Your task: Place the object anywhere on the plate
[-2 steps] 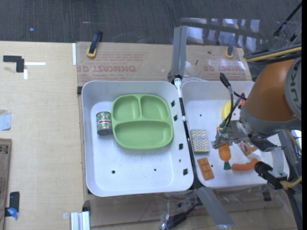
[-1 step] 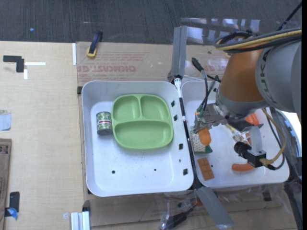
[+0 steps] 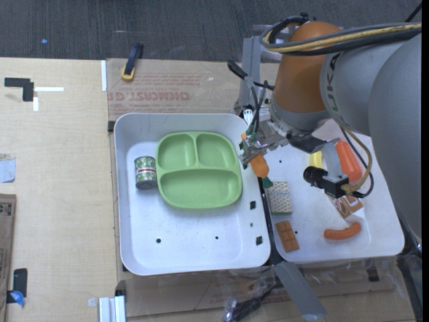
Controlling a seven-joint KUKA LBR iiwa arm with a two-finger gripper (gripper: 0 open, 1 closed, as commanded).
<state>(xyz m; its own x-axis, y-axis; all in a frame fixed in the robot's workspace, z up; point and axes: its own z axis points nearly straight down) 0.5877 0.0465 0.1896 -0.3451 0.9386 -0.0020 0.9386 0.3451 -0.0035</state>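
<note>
The green divided plate (image 3: 199, 170) lies in the left bin (image 3: 188, 247). My gripper (image 3: 253, 149) hangs over the divider between the two bins, just off the plate's right rim. It is shut on the top end of a small orange carrot (image 3: 260, 166), whose green tip points down and to the right. The carrot sits just right of the plate, not over it.
A small tin can (image 3: 145, 172) stands against the plate's left side. The right bin (image 3: 375, 243) holds a speckled sponge block (image 3: 280, 197), a brown cracker (image 3: 287, 236), a sausage (image 3: 342, 232), a yellow block (image 3: 316, 159) and an orange piece (image 3: 348, 159). The arm's bulk covers that bin's far side.
</note>
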